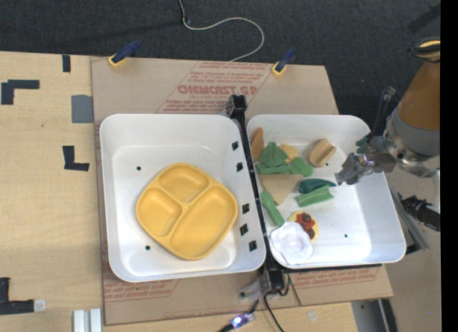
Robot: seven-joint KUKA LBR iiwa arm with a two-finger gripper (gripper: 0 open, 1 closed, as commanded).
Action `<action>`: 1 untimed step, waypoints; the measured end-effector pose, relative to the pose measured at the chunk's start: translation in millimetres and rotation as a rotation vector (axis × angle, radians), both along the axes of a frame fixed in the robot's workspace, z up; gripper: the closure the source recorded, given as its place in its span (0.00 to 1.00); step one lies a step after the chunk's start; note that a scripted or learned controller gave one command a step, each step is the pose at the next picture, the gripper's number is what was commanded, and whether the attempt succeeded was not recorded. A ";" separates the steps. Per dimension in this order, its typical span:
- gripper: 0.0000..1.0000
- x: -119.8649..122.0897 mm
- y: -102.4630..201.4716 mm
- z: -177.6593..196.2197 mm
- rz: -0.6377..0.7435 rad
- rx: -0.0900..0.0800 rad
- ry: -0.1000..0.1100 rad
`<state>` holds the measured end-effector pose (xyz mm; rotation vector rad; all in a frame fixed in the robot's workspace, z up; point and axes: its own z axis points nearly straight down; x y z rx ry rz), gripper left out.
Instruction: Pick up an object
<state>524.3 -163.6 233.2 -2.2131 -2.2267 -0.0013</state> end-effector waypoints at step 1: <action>1.00 2.3 49.1 -16.5 -0.001 0.000 0.002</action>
